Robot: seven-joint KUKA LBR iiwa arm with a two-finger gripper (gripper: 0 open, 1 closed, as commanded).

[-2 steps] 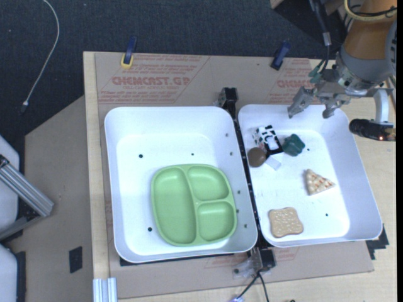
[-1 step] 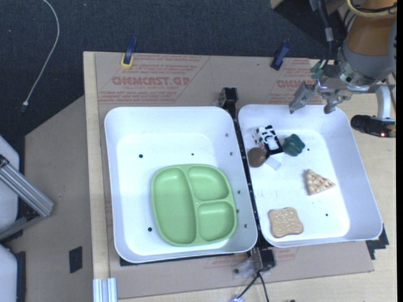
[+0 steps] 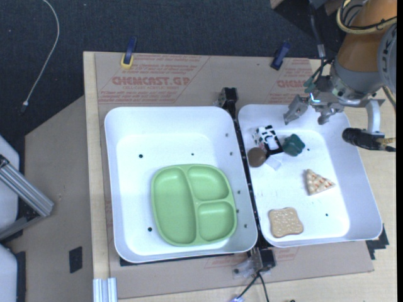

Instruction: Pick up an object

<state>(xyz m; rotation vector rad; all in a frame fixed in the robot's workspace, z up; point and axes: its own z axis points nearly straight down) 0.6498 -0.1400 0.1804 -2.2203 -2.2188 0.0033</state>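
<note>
Your hand [image 3: 311,110] hangs open over the far edge of the right bin [image 3: 352,187], with its two fingers [image 3: 293,113] spread apart and nothing between them; it sits at the end of the grey arm [image 3: 365,49] with the orange band, which comes in from the right.

You can see the brown counter [image 3: 94,168] under everything; on it sit two white bins side by side, and the left bin [image 3: 119,168] is the bigger one; inside it, near the front, lies a green plate [image 3: 192,203] split into three parts.

The things you could pick up are all in the right bin; a round tan cracker [image 3: 285,222] lies near the front edge; a pizza slice toy [image 3: 317,182] lies further back, more to the right; a teal lump [image 3: 293,145] sits near the back, just below your hand but not touching it; a black and white thing [image 3: 267,138] lies just beside the teal lump, on its left; a small brown ball [image 3: 256,157] sits against the left wall of that bin, close to the black and white thing.
</note>
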